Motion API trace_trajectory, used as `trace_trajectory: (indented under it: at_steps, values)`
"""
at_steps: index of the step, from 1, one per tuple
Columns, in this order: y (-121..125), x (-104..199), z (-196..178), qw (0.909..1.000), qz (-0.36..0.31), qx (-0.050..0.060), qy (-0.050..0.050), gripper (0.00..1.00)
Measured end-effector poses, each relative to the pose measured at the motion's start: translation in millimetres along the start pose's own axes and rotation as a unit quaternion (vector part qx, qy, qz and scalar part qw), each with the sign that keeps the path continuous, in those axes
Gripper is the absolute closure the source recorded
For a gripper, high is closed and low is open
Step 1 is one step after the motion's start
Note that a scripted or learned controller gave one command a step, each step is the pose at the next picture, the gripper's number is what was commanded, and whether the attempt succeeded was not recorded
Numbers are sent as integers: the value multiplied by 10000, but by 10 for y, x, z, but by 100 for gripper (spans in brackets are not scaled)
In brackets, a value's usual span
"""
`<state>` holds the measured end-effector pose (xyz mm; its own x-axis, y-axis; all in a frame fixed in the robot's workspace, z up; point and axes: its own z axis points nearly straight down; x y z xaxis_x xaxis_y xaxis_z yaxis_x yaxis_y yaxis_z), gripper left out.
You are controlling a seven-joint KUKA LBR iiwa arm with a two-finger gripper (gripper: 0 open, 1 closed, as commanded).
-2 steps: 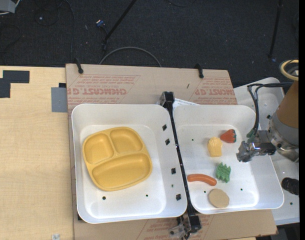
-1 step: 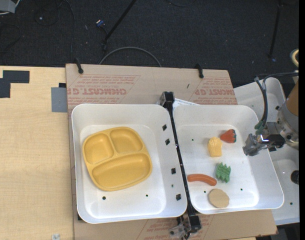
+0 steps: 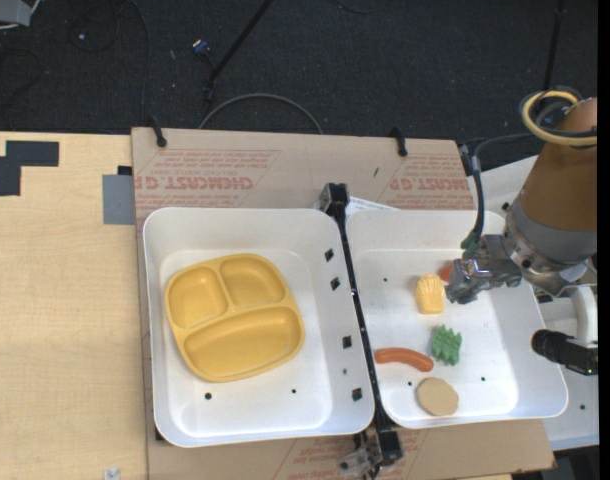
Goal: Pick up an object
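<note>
Mirrored red lettering is printed on the brown cardboard sheet (image 3: 285, 173) laid under the two bins on the bench; it appears to read "CHEMCAST GP", repeated on the sheet's far strip and again, partly cut off, along its near edge.

The left shallow white plastic bin (image 3: 175, 408) holds a yellow plastic plate (image 3: 233, 314) divided into three compartments, nothing being seen in any of them.

In the right shallow white plastic bin (image 3: 505, 393) four small toy foods are laid loose. Taking the yellow corn-shaped piece (image 3: 430, 294) as the landmark: a green leafy lump (image 3: 446, 344) lies just nearer the camera than it, an orange-red sausage-shaped piece (image 3: 404, 358) lies nearer still and to the left, and a tan round flat cookie-like piece (image 3: 437, 397) lies nearest the camera. A small red object is glimpsed just to the right of the corn, mostly hidden.

The metal pincer (image 3: 463, 286) is seen low just right of the corn piece, apart from it. Whether it is released or clenched cannot be told, and nothing can be made out in its grasp.
</note>
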<state>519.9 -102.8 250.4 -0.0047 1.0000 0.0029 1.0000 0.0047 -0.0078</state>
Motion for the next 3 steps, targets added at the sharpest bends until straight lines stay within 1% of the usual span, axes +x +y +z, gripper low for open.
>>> trace_trajectory:
  at_steps: [1, 2, 3]
  values:
    - [276, 469, 27, 10000, -4, -11, -5, 100]
    - [353, 911, 133, 10000, 0, 6, -7, 100]
    - [591, 1354, 265, 10000, -1, -5, -12, 100]
